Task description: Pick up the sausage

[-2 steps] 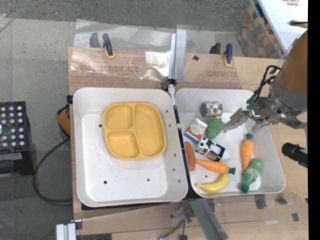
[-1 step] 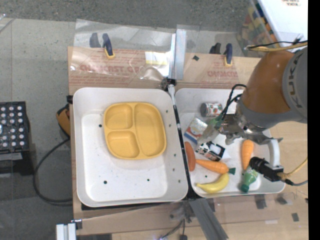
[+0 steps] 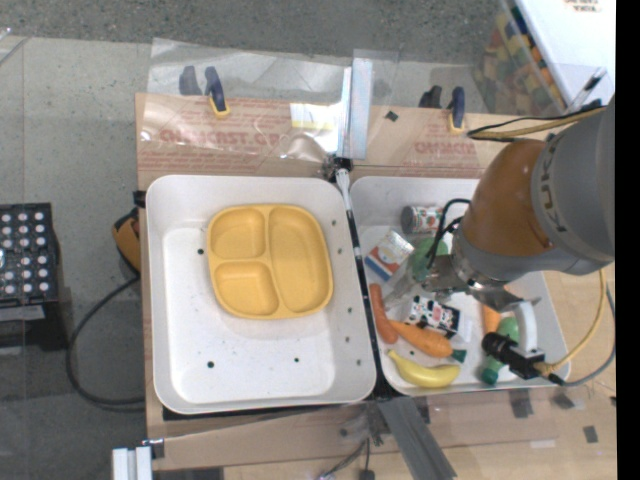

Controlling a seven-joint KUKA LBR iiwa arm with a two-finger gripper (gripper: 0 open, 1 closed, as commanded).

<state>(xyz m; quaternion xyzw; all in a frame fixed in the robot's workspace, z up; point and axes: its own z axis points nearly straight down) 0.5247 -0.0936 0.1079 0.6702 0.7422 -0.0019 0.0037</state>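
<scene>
Sausage: the slim reddish-orange piece looks to be it; it lies lengthwise against the left wall of the right bin, towards the near side.
Neighbours: a carrot lies just right of its near end, a banana nearer still, and a printed card sits beyond the carrot.
Gripper: the gripper hangs low over the clutter in the middle of the right bin, right of the sausage and apart from it.
Grip: whether it is released or clenched cannot be told; nothing shows in it.
Done: the arm is over the correct bin.
Left: by my reading, moving left to the sausage, closing on it and lifting.
Left bin: a yellow divided plate sits there.
</scene>
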